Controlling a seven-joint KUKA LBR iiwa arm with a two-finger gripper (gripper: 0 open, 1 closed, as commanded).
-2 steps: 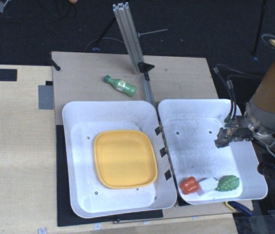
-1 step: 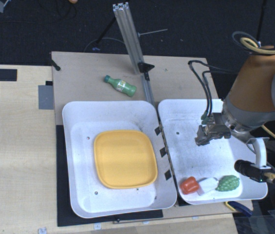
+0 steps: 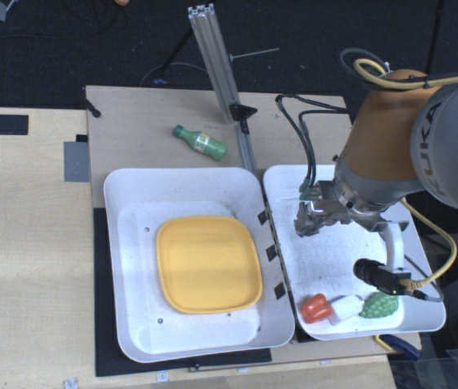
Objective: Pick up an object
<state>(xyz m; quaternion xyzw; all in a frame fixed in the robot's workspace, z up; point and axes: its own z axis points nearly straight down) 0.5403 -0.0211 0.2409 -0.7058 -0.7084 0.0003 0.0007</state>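
Right shallow white bin (image 3: 293, 186): gripper (image 3: 308, 222) hangs over its upper left; finger spacing cannot be told. Small red rounded object (image 3: 315, 307), white piece (image 3: 346, 306), and green knobbly object (image 3: 379, 305) lie along its near edge. Left shallow white bin (image 3: 123, 217): yellow square plastic plate (image 3: 208, 263). Bench: green plastic bottle (image 3: 200, 142).

You see the bench (image 3: 131, 136), a pale board, bearing two shallow white bins side by side: the left bin (image 3: 123, 217) and the right bin (image 3: 281, 186), their inner rims touching. A small green bottle (image 3: 200, 142) lies on its side on the bare board behind the left bin.
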